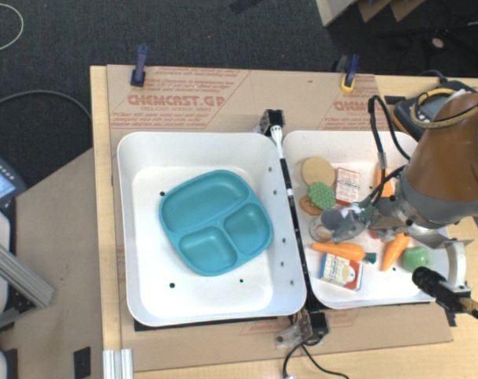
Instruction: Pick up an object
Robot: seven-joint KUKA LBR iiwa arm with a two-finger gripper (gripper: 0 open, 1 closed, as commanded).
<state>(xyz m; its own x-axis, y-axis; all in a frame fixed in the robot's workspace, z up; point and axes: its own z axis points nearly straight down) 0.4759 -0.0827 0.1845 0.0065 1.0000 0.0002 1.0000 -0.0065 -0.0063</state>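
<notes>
Juice carton [339, 270] just below carrot [339, 250]; pincer [351, 221] above both, grip unclear.

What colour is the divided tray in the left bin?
Teal-blue tray, seen clearly in the camera view.

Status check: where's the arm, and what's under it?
Gripper low in right bin, grip unconfirmed. Carrot lies beside it. Toys crowd close; small box just below carrot.
</notes>
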